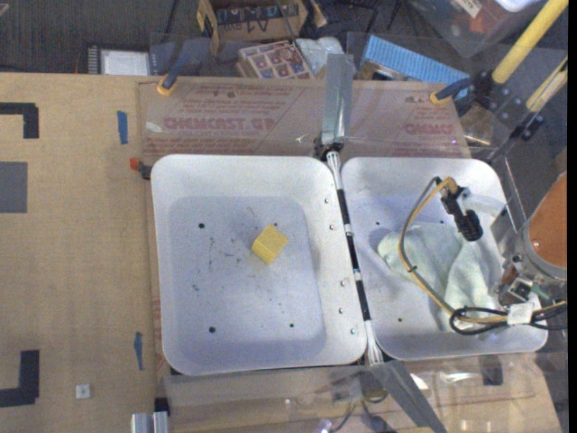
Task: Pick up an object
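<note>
A small yellow block (269, 244) lies near the middle of the left bin (180, 188), on its own. A crumpled pale cloth (433, 264) lies in the right bin (388, 183), towards its middle and near side. My gripper (494, 273) hangs low over the right side of the right bin, at the cloth's right edge, with the orange-banded arm (552, 233) coming in from the right. The wrist and the cable hide the gripper's tip, and nothing shows held in it.
A metal divider (347, 260) runs between the two bins. Brown cardboard (72, 242) covers the bench to the left. Boxes and clutter (270, 52) stand behind the bins, past a clear sheet (234, 120).
</note>
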Available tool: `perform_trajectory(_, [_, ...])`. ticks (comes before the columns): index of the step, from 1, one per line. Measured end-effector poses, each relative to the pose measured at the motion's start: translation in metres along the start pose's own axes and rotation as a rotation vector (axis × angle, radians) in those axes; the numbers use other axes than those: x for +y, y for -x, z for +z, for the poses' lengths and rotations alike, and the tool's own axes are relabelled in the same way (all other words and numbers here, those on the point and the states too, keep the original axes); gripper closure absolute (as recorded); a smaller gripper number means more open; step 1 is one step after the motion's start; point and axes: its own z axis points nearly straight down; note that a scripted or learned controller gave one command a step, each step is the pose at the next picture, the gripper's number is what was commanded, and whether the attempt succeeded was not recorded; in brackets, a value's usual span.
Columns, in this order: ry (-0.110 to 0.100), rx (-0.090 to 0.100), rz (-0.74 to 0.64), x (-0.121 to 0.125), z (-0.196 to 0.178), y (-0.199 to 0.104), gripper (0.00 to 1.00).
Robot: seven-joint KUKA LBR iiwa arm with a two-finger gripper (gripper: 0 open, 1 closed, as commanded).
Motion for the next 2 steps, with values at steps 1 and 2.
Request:
perform_trajectory(1, [0.000,0.000,0.004,0.000,-0.010,0.000,1.00])
perform_trajectory(2, [0.002,0.006,-0.438,-0.004,-0.123,-0.001,1.00])
